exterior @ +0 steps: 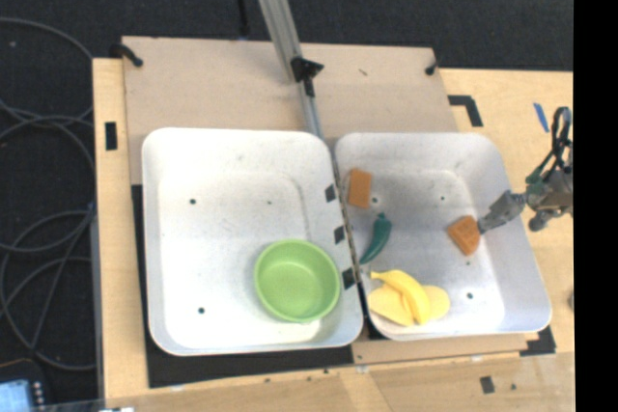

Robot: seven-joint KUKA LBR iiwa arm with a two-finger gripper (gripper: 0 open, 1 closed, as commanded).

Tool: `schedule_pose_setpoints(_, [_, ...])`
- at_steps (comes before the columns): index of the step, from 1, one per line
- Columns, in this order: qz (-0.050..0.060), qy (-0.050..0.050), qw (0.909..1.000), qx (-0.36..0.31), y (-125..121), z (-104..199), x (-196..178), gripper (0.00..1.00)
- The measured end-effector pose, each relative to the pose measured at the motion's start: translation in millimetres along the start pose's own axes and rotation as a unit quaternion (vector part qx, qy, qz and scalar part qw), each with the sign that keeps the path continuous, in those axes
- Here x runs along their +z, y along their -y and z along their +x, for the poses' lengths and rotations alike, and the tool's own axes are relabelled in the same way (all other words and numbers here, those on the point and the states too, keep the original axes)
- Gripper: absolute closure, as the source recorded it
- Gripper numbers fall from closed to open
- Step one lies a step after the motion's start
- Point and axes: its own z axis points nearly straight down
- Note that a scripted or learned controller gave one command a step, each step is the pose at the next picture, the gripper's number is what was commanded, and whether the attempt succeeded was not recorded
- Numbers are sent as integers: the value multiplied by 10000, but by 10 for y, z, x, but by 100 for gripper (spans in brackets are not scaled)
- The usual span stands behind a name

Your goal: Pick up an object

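In the right bin (483, 159), an orange block (464, 234) lies near the right wall. My gripper (494, 212) reaches in from the right edge, its tip just up and right of that block and close to touching it. A second orange block (358, 188) stands by the bin's left wall. Below it lies a dark green curved piece (377, 234). Yellow banana-like pieces (409, 299) rest at the front of the bin.
The left bin (212, 178) holds a light green bowl (296, 280) at its front right corner. A slanted metal rail (275, 14) runs from the top down to the gap between the bins. Cables hang off the bench's left side.
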Motion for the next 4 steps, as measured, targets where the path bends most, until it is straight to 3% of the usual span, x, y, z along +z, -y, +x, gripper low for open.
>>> schedule_pose_setpoints(1, [-2, 0, 10000, 5, 0, -1, -1, 0])
schedule_pose_setpoints(4, [20, 6, 10000, 26, -13, -13, 1585, 0])
